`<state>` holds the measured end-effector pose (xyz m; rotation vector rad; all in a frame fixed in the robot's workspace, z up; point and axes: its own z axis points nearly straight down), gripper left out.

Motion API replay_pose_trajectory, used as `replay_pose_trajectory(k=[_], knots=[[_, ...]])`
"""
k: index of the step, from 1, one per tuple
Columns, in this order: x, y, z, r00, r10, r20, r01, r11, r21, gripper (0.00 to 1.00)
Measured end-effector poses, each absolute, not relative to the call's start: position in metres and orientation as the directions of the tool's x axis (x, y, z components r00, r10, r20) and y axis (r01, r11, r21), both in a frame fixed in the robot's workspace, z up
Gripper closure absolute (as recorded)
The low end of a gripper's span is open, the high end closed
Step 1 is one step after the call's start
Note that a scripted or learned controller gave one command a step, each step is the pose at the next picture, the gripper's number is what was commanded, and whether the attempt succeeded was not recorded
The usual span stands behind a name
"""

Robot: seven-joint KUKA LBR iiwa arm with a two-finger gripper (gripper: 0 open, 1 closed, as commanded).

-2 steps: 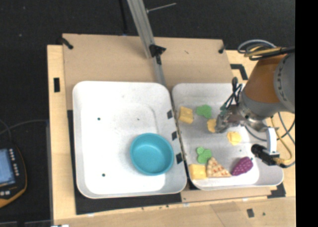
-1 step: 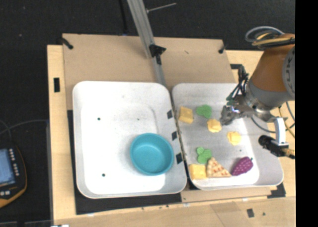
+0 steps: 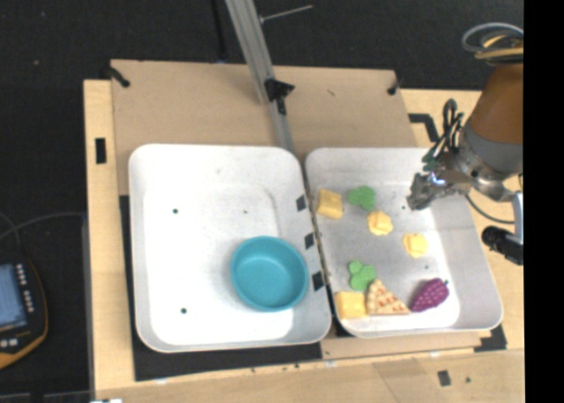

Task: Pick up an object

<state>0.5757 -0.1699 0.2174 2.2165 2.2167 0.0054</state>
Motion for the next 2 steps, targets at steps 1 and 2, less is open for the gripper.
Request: replay_pose_trajectory(k=[1, 2], knots=[[0.577, -0.171, 0.249, -0.003, 1.0, -0.002, 1.0, 0.003, 0.006, 1.0], [0.568, -0.127, 0.24, -0.005, 1.0, -0.001, 1.0, 0.005, 0.002, 1.0]])
